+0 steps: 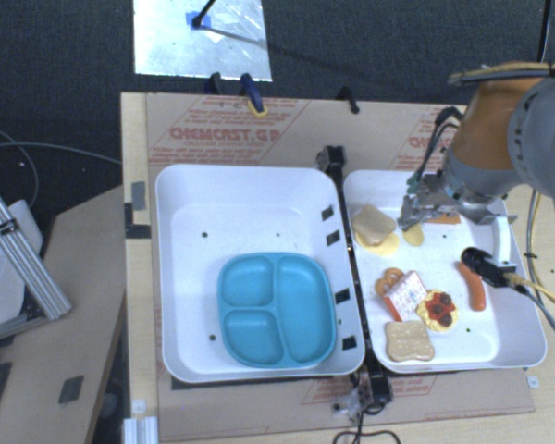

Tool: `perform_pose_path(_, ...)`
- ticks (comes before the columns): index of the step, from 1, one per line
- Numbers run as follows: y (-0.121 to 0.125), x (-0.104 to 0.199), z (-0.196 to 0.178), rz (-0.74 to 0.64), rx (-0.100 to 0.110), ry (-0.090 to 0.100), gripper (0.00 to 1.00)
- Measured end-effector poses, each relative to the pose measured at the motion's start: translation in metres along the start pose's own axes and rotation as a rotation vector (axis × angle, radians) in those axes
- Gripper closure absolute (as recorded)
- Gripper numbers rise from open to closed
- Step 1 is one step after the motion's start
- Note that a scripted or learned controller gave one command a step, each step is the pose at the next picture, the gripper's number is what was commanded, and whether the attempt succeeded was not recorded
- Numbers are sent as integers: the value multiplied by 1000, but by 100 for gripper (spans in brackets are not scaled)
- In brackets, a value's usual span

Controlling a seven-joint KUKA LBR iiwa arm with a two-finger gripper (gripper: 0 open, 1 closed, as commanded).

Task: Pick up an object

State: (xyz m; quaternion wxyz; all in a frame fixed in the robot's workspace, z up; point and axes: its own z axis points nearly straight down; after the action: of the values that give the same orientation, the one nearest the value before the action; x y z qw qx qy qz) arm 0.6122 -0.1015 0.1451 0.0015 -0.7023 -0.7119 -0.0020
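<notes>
The end effector (414,213) is hanging low in the right bin (523,340); I cannot tell whether it is gripping anything. The toy foods are lying untouched: a yellow piece (413,236) just below it, the bread slice (374,223) beside it. The lifting is looking not yet done.

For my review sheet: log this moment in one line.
gripper: low in right bin, beside sandwich | held: nothing seen | blue tray: left bin

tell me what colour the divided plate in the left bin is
Light blue divided plate, seen in the camera view.
</notes>
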Motion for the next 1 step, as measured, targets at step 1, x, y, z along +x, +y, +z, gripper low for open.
perform_pose_path(1,-30,11,49,12,-6,-6,100)
